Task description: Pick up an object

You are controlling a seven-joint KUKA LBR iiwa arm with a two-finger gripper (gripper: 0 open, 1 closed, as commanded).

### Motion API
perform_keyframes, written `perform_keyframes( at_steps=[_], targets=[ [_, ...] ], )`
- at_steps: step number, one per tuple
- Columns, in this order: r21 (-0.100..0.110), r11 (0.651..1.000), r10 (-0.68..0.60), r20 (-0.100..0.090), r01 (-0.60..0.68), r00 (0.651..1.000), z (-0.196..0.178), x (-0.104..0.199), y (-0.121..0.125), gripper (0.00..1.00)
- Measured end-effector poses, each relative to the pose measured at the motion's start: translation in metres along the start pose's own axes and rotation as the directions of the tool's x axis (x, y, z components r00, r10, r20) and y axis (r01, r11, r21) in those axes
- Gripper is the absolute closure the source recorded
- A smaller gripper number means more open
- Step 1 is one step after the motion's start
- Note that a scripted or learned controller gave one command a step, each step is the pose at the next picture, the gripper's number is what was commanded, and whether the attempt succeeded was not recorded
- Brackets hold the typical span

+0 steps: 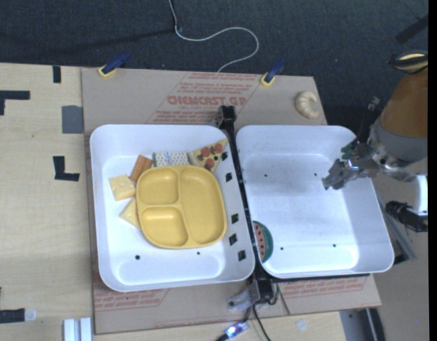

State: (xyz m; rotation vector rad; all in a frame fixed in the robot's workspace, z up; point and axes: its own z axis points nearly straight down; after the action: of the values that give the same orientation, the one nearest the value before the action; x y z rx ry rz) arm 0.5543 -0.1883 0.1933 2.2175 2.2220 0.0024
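The gripper [337,176] hangs over the right-hand edge of the right bin [303,261], reached in from the arm [406,116] at the right side of the camera view. Whether the claw is open or closed cannot be told from here, since its tip is small and dark against the white floor, and nothing can be made out in its grasp. Everything worth picking lies in the left bin [111,261]: a yellow divided plate [181,206] with three compartments takes up the middle, and several smaller pieces are tucked around and partly under its upper and left edges, namely a pale square cracker-like piece [121,187], a brown strip [141,166] just above it, and a colourful patterned wedge [211,155] near the dividing wall. A round green-and-red item [263,239] sits at the lower left edge of the right bin (half hidden by the rim, so its identity is uncertain). By my reading the task is at its opening step: the approach, with no object yet chosen or touched. The next move would call for a long traverse leftward across the wall between the bins, then a descent onto something graspable; the small loose pieces look easier than the broad, flat plate.
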Motion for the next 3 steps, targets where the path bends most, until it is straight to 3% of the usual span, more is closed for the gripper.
perform_keyframes(
  at_steps=[1, 3],
  targets=[
    [0.001, 1.000, 0.000, 0.000, 0.000, 1.000, -0.033, 0.001, 0.001, 1.00],
    [0.005, 1.000, -0.004, -0.002, 0.004, 1.000, -0.023, 0.095, 0.014, 1.00]
  ],
)
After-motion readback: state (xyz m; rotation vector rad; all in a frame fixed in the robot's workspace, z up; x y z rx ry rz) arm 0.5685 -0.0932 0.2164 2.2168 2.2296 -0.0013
